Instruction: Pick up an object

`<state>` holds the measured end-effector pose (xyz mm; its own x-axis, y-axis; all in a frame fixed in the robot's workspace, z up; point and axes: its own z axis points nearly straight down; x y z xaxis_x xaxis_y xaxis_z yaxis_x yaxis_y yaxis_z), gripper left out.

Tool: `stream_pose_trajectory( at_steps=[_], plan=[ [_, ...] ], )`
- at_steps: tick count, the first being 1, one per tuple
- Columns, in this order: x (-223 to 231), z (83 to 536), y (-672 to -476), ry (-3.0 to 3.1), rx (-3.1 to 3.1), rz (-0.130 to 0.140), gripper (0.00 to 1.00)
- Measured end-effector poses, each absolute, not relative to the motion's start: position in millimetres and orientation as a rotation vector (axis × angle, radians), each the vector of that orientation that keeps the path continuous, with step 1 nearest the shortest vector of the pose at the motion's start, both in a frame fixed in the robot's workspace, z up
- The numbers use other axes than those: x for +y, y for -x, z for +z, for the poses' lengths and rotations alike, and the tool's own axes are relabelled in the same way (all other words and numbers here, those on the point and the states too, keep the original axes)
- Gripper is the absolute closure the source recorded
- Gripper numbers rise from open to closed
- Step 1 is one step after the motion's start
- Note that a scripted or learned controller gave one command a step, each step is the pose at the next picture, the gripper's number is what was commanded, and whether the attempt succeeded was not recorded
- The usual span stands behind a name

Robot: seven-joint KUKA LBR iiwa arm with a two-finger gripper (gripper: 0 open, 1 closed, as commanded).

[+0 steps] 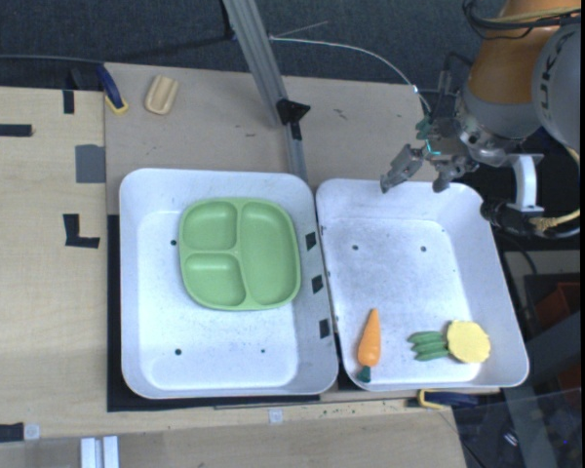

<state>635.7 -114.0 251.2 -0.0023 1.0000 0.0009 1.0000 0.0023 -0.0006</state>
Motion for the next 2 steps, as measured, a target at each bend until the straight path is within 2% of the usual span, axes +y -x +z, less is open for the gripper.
stream_pose_trajectory(
  at_steps=[1,2],
  plan=[
    [-114.0,251.2,-635.7,2.218,-2.223,0.0,0.0],
    [-115.0,187.0,-637.9,2.216,-2.22,0.009,0.0]
  ],
)
